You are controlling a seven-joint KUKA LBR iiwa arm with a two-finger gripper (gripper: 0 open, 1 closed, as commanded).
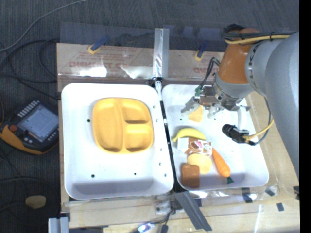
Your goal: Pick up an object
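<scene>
My gripper hangs over the upper part of the right bin. It is open, with one grey finger to the left and the other to the right of a pale yellow wedge. The wedge sits between the fingertips and seems to rest on the bin floor; I cannot see the fingers pressing on it. Below it lie a banana, a small red and white carton, a pale yellow round piece, a brown block and an orange carrot.
The left bin holds a yellow divided plate. A metal divider runs between the bins. A black cable connector hangs over the right bin below the wrist. A handheld pendant lies off the bench at left.
</scene>
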